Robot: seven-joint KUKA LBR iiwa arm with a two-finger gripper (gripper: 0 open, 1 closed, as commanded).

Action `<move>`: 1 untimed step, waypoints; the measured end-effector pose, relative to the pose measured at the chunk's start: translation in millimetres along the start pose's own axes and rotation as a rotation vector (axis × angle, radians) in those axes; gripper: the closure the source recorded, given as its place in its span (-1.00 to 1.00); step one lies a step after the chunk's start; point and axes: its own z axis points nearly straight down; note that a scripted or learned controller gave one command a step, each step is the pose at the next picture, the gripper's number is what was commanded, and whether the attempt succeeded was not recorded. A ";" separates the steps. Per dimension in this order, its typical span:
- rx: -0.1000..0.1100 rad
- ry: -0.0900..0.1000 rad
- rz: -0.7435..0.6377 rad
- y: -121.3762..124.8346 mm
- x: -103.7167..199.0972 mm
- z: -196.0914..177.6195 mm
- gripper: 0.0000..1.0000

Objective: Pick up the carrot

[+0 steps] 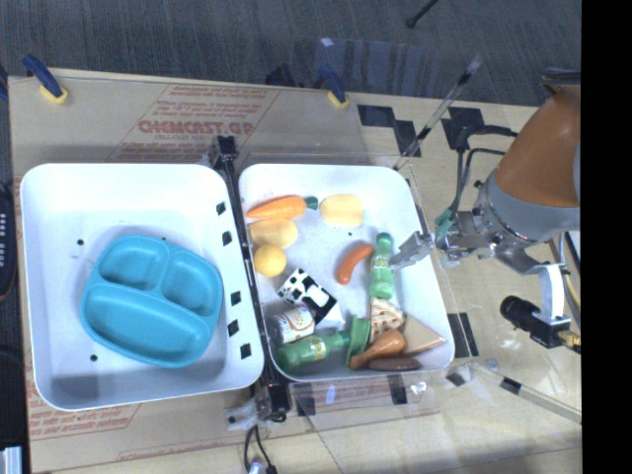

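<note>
An orange carrot with a small green end lies at the far left corner of the right bin, pointing along the far wall. A second, darker carrot-like piece with a green top rests near the bin's front wall. My gripper hangs over the right rim of that bin, beside a green bottle, well to the right of the orange carrot. Nothing shows in its grasp.
The right bin also holds a yellow lemon, a potato, an orange sausage, a black-and-white cube, a can, a lying green bottle and a pizza slice. A blue divided plate sits in the left bin.
</note>
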 end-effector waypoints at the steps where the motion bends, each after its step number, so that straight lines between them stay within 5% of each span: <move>1: 0.009 0.004 0.159 -2.7 0.8 125.6 -1.00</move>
